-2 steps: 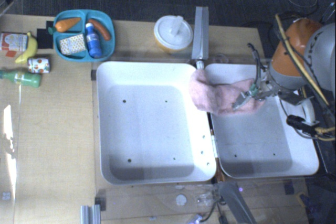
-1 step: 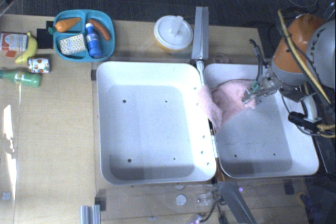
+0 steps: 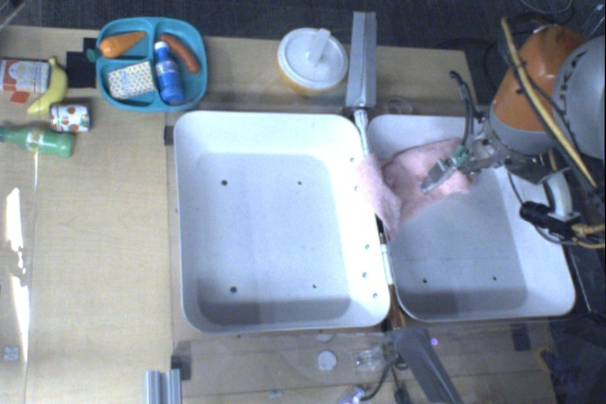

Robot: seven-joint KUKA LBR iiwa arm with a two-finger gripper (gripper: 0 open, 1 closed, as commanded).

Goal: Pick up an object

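Gripper (image 3: 445,173) sits low in the right bin (image 3: 492,293), its tips down on the pink cloth (image 3: 407,180); whether they are spread or closed on the fabric cannot be made out, nor whether any of it is pinched between them. Far off to the gripper's left, at the bench edge, lie a small red-and-white carton (image 3: 21,76), a banana (image 3: 52,85), a little printed can (image 3: 69,117) and a green bottle (image 3: 38,141) lying flat. Nearer, but well to its upper left, a blue divided tray (image 3: 194,61) holds toy food, a carrot (image 3: 123,43) and a blue bottle (image 3: 169,76) among it. Between that tray and the gripper, a yellow cup with a white lid (image 3: 312,60) stands behind the bins. Directly left of the gripper lies the left bin (image 3: 275,222). The pink cloth spreads from under the tips leftward, draping over the wall between the two bins at the upper left corner of the right bin. Right of the gripper rises the grey arm with its orange band (image 3: 535,80).
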